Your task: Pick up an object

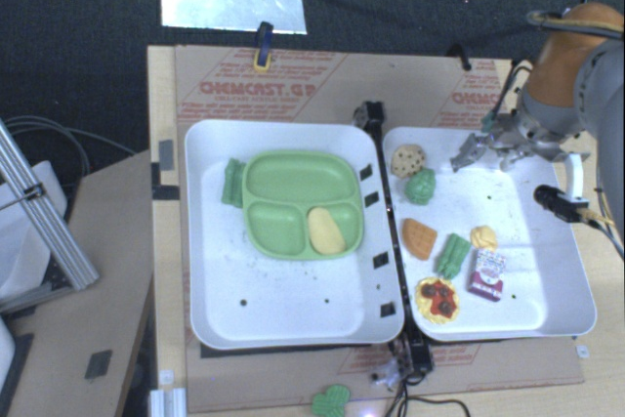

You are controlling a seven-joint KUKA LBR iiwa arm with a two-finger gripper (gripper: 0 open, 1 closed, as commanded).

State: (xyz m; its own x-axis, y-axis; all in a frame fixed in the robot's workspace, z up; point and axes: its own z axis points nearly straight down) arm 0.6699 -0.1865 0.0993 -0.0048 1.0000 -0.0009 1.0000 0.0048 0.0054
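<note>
My gripper point(483, 156) hangs over the far part of the right bin point(562, 254), open with nothing between its fingers. Just to its left lie a speckled cookie point(407, 158) and a green broccoli piece point(421, 186). Nearer the front of that bin are an orange wedge point(420, 237), a green bean bundle point(451, 255), a small yellow piece point(483, 236), a red and white carton point(487, 274) and a little dish of red and yellow food point(438, 299).
The left bin point(210, 308) holds a green divided plate point(293, 190) with a yellow oval piece point(326, 230) in its right section, and a green strip point(232, 183) beside the plate. A green toy point(332, 399) lies off the bench front. The grey arm point(571, 78) enters from the right.
</note>
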